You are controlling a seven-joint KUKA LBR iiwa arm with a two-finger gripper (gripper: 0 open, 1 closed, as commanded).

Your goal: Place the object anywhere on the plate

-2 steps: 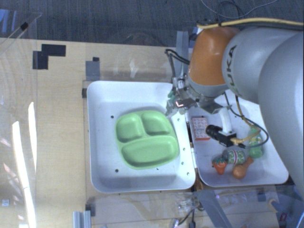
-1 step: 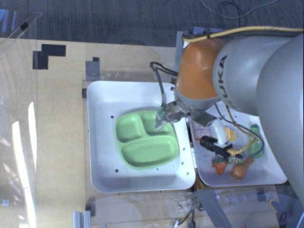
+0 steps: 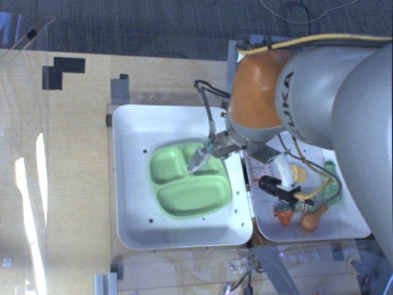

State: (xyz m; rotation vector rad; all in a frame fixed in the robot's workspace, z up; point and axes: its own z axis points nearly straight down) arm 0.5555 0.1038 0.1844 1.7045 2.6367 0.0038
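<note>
The claw (image 3: pixel 201 158) hangs low over the green plate (image 3: pixel 190 198), above the ridge between the plate's two smaller far compartments and toward its far right corner. We cannot tell whether it is released or clenched, or whether it carries anything. The plate, split into three compartments, lies in the left bin (image 3: pixel 132 183), a little right of that bin's middle. The grey arm with its orange band (image 3: pixel 258 97) reaches in from the right and covers much of the right bin (image 3: pixel 353 226). In that bin's near part we see small things close together: an orange carrot-shaped piece (image 3: pixel 311 217), a red piece (image 3: pixel 282 214) just left of it, a green piece (image 3: pixel 331 189) farther right and a yellow piece (image 3: pixel 298 173) beyond them. Which of these is meant for the plate we cannot say. Both bins sit on the pale wooden desk (image 3: pixel 67 183).
</note>
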